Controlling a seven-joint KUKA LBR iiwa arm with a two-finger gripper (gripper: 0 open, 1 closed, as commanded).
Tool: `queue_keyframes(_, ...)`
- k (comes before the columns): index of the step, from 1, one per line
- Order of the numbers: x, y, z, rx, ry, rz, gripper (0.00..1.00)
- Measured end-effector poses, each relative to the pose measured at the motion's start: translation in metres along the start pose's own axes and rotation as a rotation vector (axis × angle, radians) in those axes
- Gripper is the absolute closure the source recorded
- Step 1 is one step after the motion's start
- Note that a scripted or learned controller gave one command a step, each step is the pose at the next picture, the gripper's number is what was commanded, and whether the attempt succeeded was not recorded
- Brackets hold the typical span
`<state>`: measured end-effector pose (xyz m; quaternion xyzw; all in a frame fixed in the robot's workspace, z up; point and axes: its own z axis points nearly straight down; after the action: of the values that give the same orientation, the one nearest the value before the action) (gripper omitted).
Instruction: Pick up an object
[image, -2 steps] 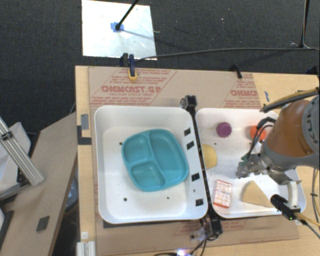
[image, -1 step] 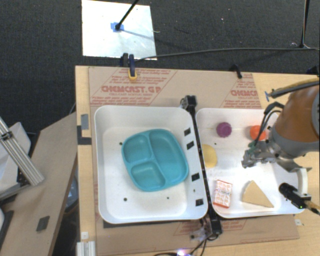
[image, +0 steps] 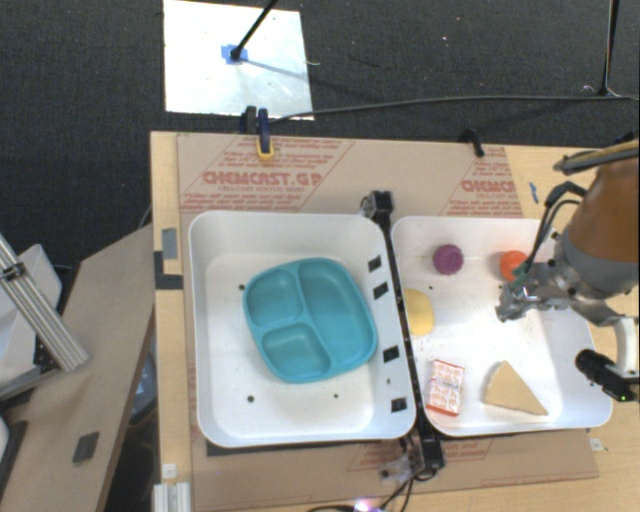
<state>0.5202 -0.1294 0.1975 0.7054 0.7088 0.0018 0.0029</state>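
The right bin holds a purple ball, an orange object, a pale yellow round piece, a red and white packet and a tan wedge. My gripper hangs over the right part of this bin, just below the orange object and above the tan wedge. Nothing shows between its fingers. The arm's grey wrist and orange band hide the bin's far right side.
The left bin holds a teal divided plate. A black clipped divider runs between the two bins. Cardboard lies under both, and a black cable crosses behind them.
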Motion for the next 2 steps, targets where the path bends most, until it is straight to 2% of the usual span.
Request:
queue_keyframes(1, 0.0, 0.002, -0.022, 0.002, 0.001, 0.0, 1.0)
queue_keyframes(2, 0.045, 0.019, -0.032, 0.003, 0.003, -0.005, 1.0)
